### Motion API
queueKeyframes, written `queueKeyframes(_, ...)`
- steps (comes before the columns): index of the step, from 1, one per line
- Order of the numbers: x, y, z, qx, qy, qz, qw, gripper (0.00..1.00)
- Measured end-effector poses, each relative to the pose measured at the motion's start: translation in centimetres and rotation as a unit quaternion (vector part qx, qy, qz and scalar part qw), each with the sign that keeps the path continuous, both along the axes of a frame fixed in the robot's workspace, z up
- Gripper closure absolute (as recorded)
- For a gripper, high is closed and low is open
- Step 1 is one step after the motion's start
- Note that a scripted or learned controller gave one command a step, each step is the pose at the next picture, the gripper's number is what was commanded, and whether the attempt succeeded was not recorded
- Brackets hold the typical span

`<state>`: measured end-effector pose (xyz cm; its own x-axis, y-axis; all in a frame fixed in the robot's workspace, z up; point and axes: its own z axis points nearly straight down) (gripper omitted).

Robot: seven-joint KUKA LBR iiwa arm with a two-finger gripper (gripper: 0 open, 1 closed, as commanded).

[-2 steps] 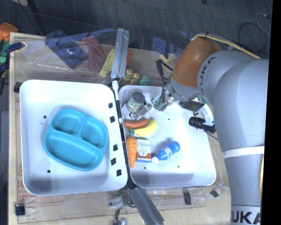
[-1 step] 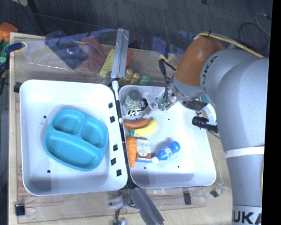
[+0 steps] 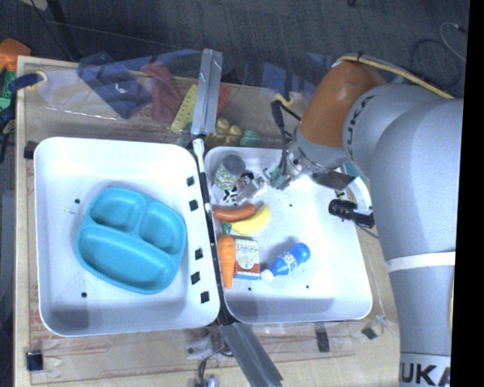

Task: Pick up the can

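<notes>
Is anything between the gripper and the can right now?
Nothing visible. The gripper sits right beside the can in the right bin's far left corner, with no object in the gap. The hotdog and banana lie just in front, nearer the camera.

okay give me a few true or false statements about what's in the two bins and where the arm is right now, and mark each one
1. The blue divided tray lies in the left bin. True.
2. The can stands in the left bin. False: it is in the right bin, at its far left corner.
3. The banana lies near the sausage. True.
4. The carrot rests on the blue divided tray. False: it lies in the right bin, along its left wall.
5. The gripper is over the right bin, near the can. True.
</notes>
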<state>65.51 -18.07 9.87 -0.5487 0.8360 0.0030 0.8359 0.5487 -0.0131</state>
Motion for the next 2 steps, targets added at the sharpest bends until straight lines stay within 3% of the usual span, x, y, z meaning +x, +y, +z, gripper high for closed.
queueKeyframes(1,-0.11,-0.31,0.79,-0.0027,0.003,0.0,1.0,1.0)
queueKeyframes(2,-0.1,-0.3,0.8,-0.0027,0.002,0.001,1.0,0.0)
